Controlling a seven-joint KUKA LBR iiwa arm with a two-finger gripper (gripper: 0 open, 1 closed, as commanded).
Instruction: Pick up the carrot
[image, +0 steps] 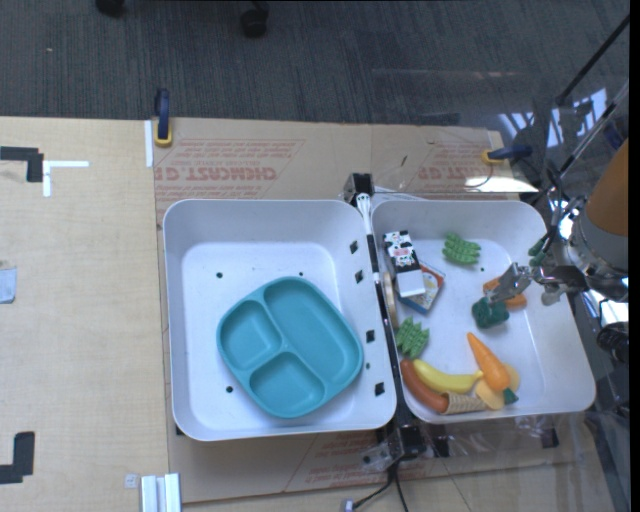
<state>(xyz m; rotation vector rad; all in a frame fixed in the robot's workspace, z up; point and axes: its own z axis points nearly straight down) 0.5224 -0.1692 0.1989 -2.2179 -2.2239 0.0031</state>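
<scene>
The carrot (485, 359) is an orange tapered piece lying at a slant in the right bin (560, 340), near its front, beside a yellow banana (447, 378). My gripper (519, 279) reaches in from the right and hangs low over the bin's right side, up and to the right of the carrot and apart from it. A small orange piece (504, 291) and a dark green toy (491, 314) lie right at the gripper's tip. I cannot make out whether the gripper touches the orange piece.
The right bin also holds a cow-patterned carton (401, 251), a light green toy (461, 249), a leafy green toy (411, 338), a red sausage (421, 390) and a cone (465, 403). A teal divided plate (290, 345) lies in the left bin (200, 300).
</scene>
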